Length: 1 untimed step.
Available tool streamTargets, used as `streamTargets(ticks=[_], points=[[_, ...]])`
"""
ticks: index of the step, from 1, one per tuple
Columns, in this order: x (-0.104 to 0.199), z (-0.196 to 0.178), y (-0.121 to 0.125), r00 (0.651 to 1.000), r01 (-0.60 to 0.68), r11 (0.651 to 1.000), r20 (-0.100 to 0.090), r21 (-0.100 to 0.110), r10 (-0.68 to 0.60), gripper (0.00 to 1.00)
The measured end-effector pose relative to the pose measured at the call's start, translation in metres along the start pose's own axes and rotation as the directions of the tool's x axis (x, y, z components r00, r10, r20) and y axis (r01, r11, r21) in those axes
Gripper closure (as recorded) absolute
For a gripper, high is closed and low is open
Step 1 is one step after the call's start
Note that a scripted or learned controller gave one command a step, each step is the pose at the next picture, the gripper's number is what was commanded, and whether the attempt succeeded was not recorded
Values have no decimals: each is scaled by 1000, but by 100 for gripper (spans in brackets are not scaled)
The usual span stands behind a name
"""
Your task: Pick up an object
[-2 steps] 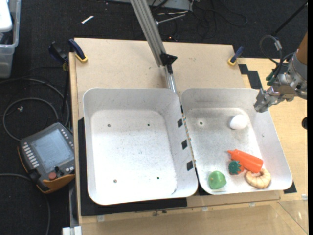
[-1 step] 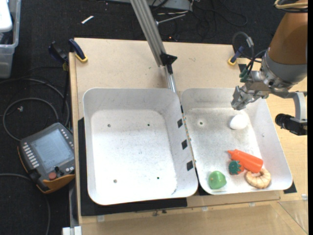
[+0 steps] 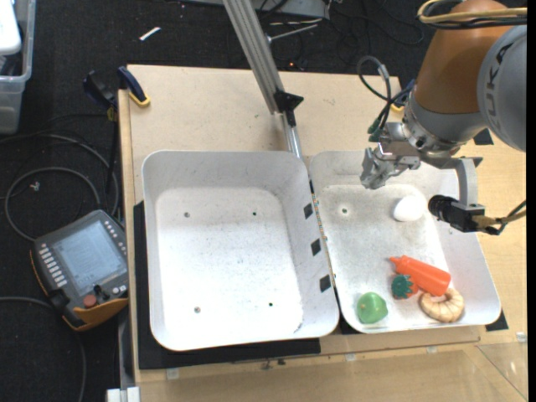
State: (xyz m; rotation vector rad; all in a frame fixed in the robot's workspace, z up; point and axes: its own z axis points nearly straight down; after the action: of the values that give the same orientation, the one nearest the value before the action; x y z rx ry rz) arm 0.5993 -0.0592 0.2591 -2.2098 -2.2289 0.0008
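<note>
My grey arm with its orange band (image 3: 469, 48) is reaching in from the right, wrist bent downward, and my two-finger metal gripper (image 3: 374, 177) is hanging over the upper part of the right shallow white bin (image 3: 335, 249), near that bin's far rim. Whether the pincer is wide or narrow I cannot tell; nothing is showing between its tips. Below and to the right of the gripper, near it but apart from it, a small white rounded object (image 3: 409, 208) is lying on the bin floor. Toward the near right corner four things are crowding together: a long orange carrot-shaped toy (image 3: 423, 274), a small dark green leafy piece (image 3: 402, 286) touching the carrot's underside, a tan ring-shaped pastry toy (image 3: 443, 306) just beside both, and a round bright green ball-like object (image 3: 372, 307) sitting a little apart on their left. The left half of this bin's floor is lying bare, giving open room between the gripper and the middle wall. The left shallow white bin (image 3: 151, 224) is sitting against the right one along a shared edge. A slanted grey metal pole (image 3: 255, 44) is crossing the bench (image 3: 201, 107) behind the bins, ending near their junction, close to the gripper's left.
</note>
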Motion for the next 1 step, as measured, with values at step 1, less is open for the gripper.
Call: streamTargets(ticks=[1], points=[[55, 18, 19, 1000, 0, 1000, 1, -2, 0, 100]])
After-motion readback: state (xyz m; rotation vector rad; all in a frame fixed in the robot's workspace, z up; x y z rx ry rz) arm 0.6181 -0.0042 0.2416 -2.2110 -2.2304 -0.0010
